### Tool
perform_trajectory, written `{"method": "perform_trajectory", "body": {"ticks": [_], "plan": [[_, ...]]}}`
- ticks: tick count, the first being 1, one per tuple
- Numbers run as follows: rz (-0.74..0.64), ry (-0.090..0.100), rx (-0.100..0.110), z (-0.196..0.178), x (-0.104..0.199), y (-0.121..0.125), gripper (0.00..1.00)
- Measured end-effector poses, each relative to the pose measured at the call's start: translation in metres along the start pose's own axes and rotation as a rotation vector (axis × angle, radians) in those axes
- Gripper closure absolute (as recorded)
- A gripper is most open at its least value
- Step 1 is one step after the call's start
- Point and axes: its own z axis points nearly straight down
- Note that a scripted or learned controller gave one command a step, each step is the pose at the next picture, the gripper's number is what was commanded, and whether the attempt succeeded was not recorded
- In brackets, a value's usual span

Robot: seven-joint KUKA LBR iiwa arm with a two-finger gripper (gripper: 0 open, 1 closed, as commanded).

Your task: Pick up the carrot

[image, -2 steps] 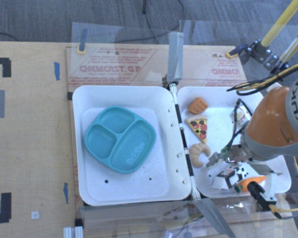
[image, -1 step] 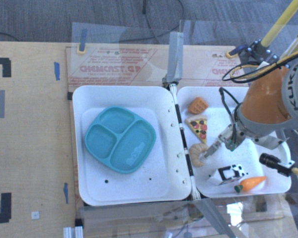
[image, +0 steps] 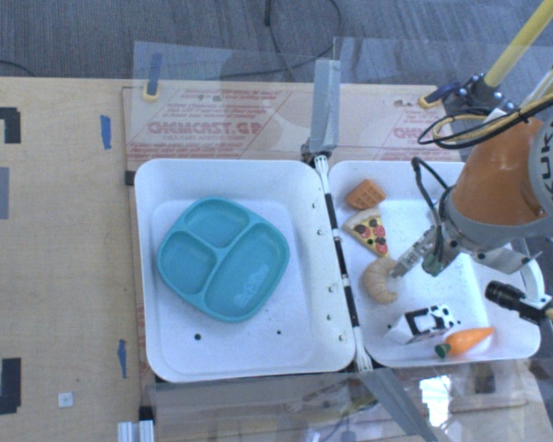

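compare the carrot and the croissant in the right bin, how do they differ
The carrot is bright orange with a green end; the croissant is pale tan. The carrot is straight and slim, the croissant curved and thicker. The carrot lies at the bin's near edge beside a black and white carton; the croissant lies mid-bin below a pizza slice. Both lie flat in the right bin.

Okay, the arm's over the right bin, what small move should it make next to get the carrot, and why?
Probably shift the gripper toward the bin's near right corner. It now hangs beside the croissant, while the carrot lies apart from it at the front edge of the right bin, next to the small black-and-white carton. It needs to be above the carrot before descending.
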Motion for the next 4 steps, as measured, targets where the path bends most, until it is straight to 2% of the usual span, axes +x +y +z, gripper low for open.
{"method": "perform_trajectory", "body": {"ticks": [1,3,4], "plan": [[0.250,-0.008,0.003,0.009,-0.001,0.019,1.00],[0.610,-0.009,-0.002,0.010,0.048,-0.033,1.00],[0.866,-0.001,0.018,-0.082,0.102,0.017,1.00]]}}
